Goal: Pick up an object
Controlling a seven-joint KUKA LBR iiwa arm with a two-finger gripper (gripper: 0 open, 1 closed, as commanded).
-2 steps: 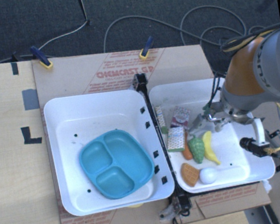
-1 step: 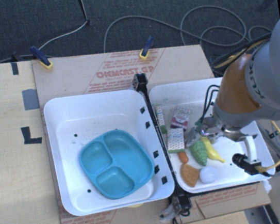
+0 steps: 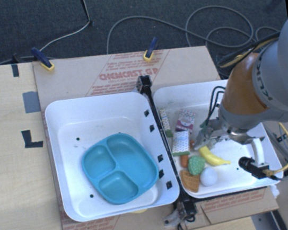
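Observation:
My gripper hangs low over the middle of the right bin, below the grey arm with its orange band. Just under it lies a yellow banana, with a green round toy beside it. A white ball and an orange piece sit near the bin's front. A white packet lies just left of the gripper, and a pink and white box sits farther back. I see nothing held in the gripper.
The left bin holds a blue divided plate. A black divider runs between the bins. Cables trail across the dark floor behind the bench. A black fitting sits by the right bin's front right.

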